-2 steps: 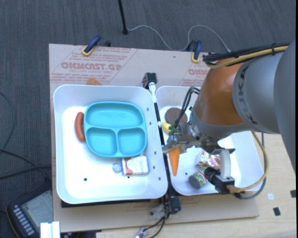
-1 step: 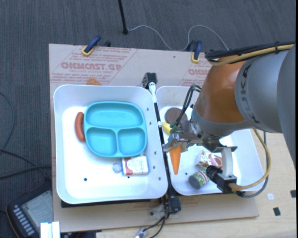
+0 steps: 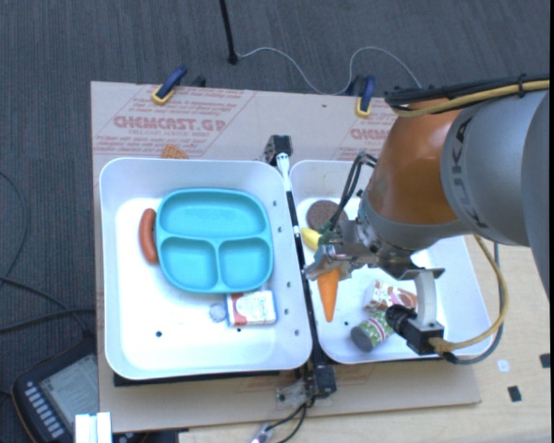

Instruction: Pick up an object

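Note:
My gripper (image 3: 329,258) hangs low over the left side of the right bin (image 3: 462,266), right at the wide top end of an orange carrot (image 3: 327,295). The carrot lies in the bin with its tip pointing toward the front. A yellow piece (image 3: 309,239) lies just left of the gripper, by the bin's wall. Behind it sits a brown round item (image 3: 321,213), partly hidden by the wrist. A small can (image 3: 372,329) and a red-and-white packet (image 3: 392,296) lie to the carrot's right.
The left bin (image 3: 120,275) holds a blue divided tray (image 3: 214,240), a red sausage (image 3: 149,235), a small red-and-white carton (image 3: 252,309) and a small grey item (image 3: 218,313). The arm's bulk covers much of the right bin's back half.

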Available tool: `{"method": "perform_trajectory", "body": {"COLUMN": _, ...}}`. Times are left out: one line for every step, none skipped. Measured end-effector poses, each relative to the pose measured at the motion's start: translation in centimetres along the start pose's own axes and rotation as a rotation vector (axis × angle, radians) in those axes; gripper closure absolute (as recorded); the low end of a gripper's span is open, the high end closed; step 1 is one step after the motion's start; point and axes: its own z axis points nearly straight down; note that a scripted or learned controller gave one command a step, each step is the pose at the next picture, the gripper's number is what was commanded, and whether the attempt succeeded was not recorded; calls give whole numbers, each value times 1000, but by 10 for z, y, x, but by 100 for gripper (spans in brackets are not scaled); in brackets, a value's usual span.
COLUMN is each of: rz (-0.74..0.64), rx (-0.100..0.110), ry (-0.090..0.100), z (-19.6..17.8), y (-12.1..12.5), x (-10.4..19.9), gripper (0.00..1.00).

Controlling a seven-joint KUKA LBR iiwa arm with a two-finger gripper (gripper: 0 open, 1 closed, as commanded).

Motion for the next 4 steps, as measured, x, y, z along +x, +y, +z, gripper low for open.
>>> {"method": "perform_trajectory", "body": {"rz": -1, "rx": 0, "ry": 0, "z": -9, "y": 1, "x": 0, "gripper": 100}}
{"method": "perform_trajectory", "body": {"rz": -1, "rx": 0, "ry": 0, "z": -19, "y": 1, "x": 0, "gripper": 100}}
{"method": "perform_trajectory", "body": {"rz": -2, "rx": 0, "ry": -1, "z": -29, "y": 2, "x": 0, "gripper": 100}}
{"method": "perform_trajectory", "body": {"rz": -2, "rx": 0, "ry": -2, "z": -38, "y": 2, "x": 0, "gripper": 100}}
